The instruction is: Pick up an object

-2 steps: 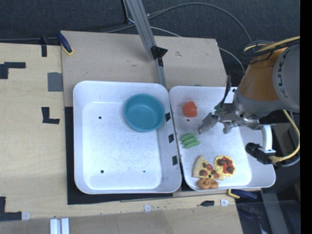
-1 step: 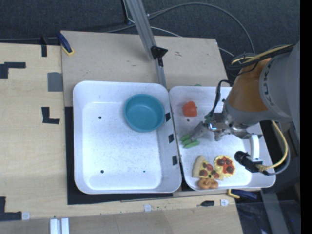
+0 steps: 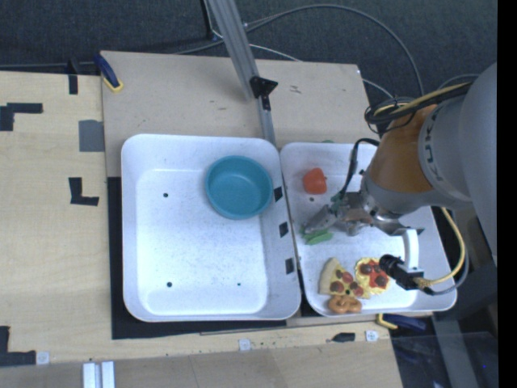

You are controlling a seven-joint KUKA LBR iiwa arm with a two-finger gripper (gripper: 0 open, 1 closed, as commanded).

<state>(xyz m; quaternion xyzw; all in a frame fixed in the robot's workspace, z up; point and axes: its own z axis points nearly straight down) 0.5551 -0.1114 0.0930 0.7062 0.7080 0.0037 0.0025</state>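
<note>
In right bin (image 3: 432,241), gripper (image 3: 321,221) low over floor, fingers pointing toward 9 o'clock. Cannot tell whether jaws wide or narrow; nothing visibly between them.

Green piece (image 3: 317,235) just below tips, at 6 o'clock, touching or nearly so; cannot tell which. Likely target.

Red block (image 3: 315,180) at 12 o'clock, near. Pizza slice (image 3: 337,276) and second toy food piece (image 3: 373,272) at 5 o'clock, apart.

Blue bowl (image 3: 239,186) in left bin (image 3: 153,217), well apart.

Risks:
- tips offset from green piece: close on air
- flat, low piece: fingers skid over, push it toward divider
- bin floor contact if descent continues

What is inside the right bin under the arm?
In the right bin: an orange block, a green piece by the end effector, and pizza slices. The arm hides the far-right part.
</note>
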